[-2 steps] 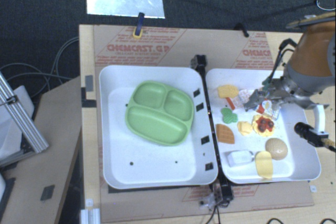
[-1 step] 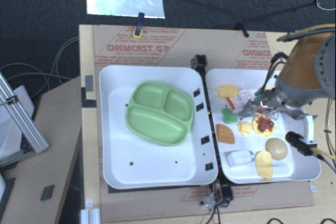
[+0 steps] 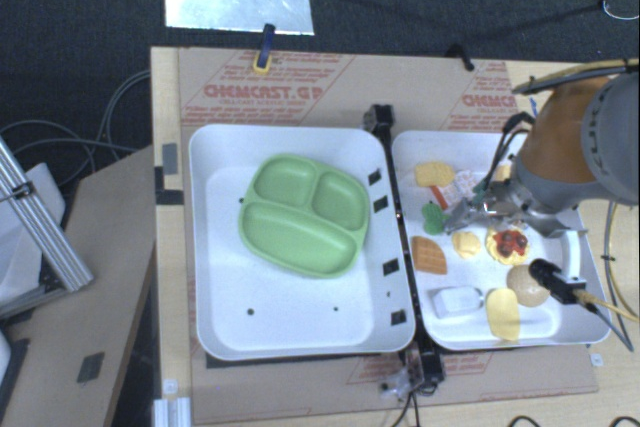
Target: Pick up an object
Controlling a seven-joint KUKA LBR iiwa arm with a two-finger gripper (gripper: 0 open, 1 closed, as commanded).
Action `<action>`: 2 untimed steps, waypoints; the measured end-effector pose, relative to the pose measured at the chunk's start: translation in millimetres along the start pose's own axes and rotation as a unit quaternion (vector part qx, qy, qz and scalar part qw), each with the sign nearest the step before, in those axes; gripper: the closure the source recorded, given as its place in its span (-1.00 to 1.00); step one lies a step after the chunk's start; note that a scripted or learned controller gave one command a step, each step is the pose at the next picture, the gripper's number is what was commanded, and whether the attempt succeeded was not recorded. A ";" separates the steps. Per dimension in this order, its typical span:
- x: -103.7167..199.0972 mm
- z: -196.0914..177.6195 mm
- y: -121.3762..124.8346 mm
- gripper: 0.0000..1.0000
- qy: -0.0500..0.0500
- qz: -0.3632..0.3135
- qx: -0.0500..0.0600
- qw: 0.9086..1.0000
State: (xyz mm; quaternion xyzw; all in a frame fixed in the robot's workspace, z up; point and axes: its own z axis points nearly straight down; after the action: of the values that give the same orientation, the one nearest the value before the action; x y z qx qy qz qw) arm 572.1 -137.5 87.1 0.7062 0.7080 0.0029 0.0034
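— Where is the gripper point(image 3: 468, 211) sitting?
— It is hovering low in the right bin point(image 3: 575, 333), beside the green toy point(image 3: 433, 215) near the bin's left wall.
— Gripping anything?
— Cannot tell; nothing is showing plainly between them.

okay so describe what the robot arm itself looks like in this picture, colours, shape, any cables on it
The arm is a thick, rounded grey body with a broad orange band above the wrist. Below the band it narrows into a darker grey metal wrist section, ending in the gripper, a small silvery-grey piece over the right bin. A thin black cable loops along the orange band's edge down toward the wrist. No markings are legible.
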 end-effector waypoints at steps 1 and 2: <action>-0.1 -11.0 0.5 1.00 0.000 0.000 -0.001 1.000; -4.6 -73.6 -1.8 1.00 0.000 0.000 0.001 1.000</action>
State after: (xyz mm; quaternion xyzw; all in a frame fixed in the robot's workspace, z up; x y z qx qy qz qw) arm 569.6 -142.1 160.7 0.7061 0.7081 0.0017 0.0029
